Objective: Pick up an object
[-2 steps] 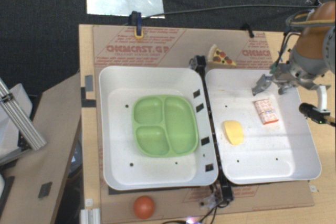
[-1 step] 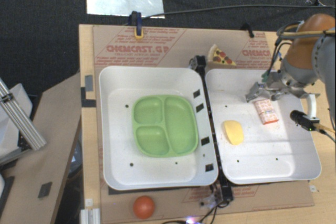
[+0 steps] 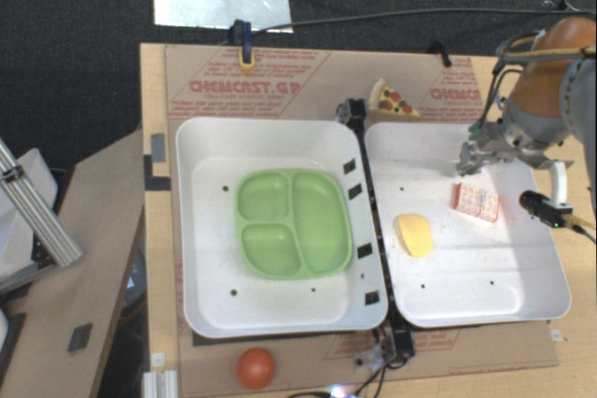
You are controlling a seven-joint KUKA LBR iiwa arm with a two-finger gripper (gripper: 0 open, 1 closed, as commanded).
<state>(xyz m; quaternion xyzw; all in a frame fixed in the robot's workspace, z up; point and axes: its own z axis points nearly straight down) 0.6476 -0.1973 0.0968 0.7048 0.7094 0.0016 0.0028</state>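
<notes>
You are at the approach step: the gripper hangs over the right bin, just beyond the pink-and-white packet; whether its jaws are open, you cannot tell. The yellow lemon-like piece lies beside the packet. Next, bring the gripper over the packet and lower it.

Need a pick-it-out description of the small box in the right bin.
Start at the right white bin, the one the gripper reaches into. In its upper half lies a small pink-and-white box. Its neighbour, a yellow lemon-like piece, is rounded and plain; the box is flat, rectangular and printed.
</notes>
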